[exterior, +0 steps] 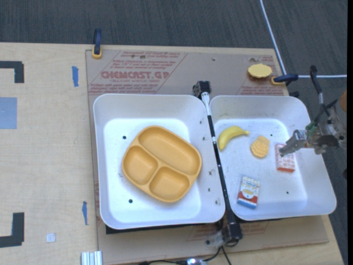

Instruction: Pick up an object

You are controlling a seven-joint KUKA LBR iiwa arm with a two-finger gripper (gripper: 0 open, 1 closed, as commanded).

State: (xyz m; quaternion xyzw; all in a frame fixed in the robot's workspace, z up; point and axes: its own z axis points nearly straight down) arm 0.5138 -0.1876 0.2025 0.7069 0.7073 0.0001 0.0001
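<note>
The right bin (317, 195) holds a yellow banana (231, 135), a round yellow cracker (260, 147), a small red, white and blue carton (249, 191) and a red-and-white packet (285, 164). My gripper (287, 147) reaches in from the right edge and hangs low over the bin's right side. Its tip is just above the top edge of the red-and-white packet and right of the cracker. Whether it touches the packet is unclear. Nothing shows lifted off the bin floor.
A yellow divided plate (161, 163) lies in the left bin (110, 109). A yellow round piece (259, 70) sits on the board behind the right bin, beside a blue clamp (285, 79). A white cable (270, 24) runs diagonally above.
</note>
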